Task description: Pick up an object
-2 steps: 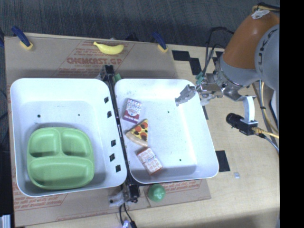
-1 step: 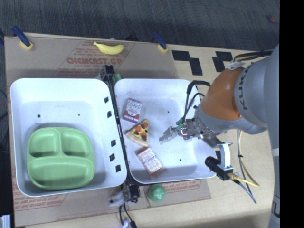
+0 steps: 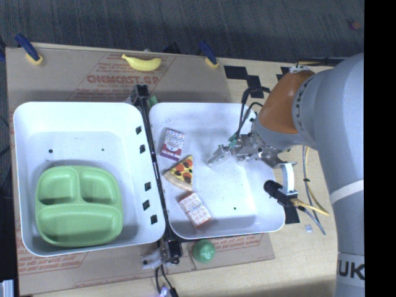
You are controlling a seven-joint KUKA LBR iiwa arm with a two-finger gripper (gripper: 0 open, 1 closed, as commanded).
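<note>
Pincer (image 3: 215,156), jaws apparently narrow and holding nothing, hovers above right bin (image 3: 247,218) containing three small items.

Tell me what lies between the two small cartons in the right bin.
In the camera view, a toy pizza slice lies between the upper carton and the lower carton, on the right bin floor.

purple-and-white carton (image 3: 172,143): flat, upper left part of right bin (image 3: 247,224), centre of frame | pizza-slice toy (image 3: 180,172): orange-yellow wedge with dark spots, flat, just below the carton | red-and-white packet (image 3: 195,208): flat, tilted, lower centre of frame, below the pizza slice, near the bin's lower edge
</note>
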